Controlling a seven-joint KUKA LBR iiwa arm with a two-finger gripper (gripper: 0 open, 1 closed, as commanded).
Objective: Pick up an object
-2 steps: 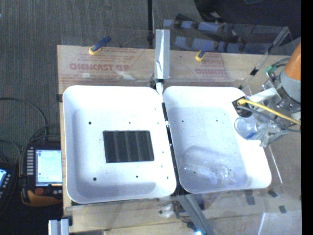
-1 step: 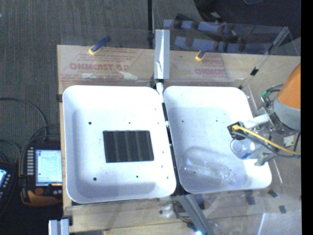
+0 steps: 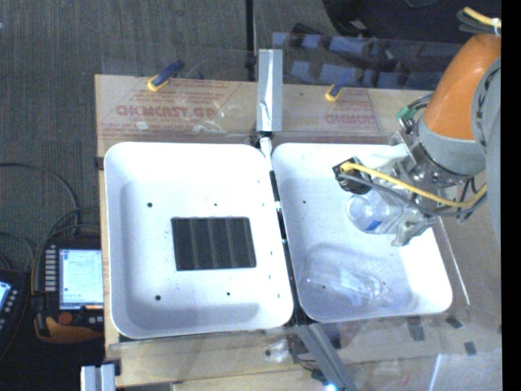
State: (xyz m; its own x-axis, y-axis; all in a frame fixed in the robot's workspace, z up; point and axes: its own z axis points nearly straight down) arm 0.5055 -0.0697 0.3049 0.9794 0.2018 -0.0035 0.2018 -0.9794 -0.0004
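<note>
My gripper (image 3: 381, 205) hangs over the upper right part of the right bin (image 3: 309, 169), below the grey wrist and its orange band. A clear plastic bottle (image 3: 368, 215) with a blue label lies slanted between its fingers, and the gripper is shut on it. The bottle seems to be raised off the bin floor, with a soft shadow under it. Lower in the same bin lies a crumpled clear plastic piece (image 3: 352, 283). A dark ribbed rectangular block (image 3: 213, 243) lies flat in the middle of the left bin (image 3: 122, 186).
A metal post (image 3: 269, 92) stands at the back between the two bins. Yellow cables (image 3: 391, 182) run across the wrist. A handheld pendant with a lit screen (image 3: 77, 279) sits on the floor left of the bench.
</note>
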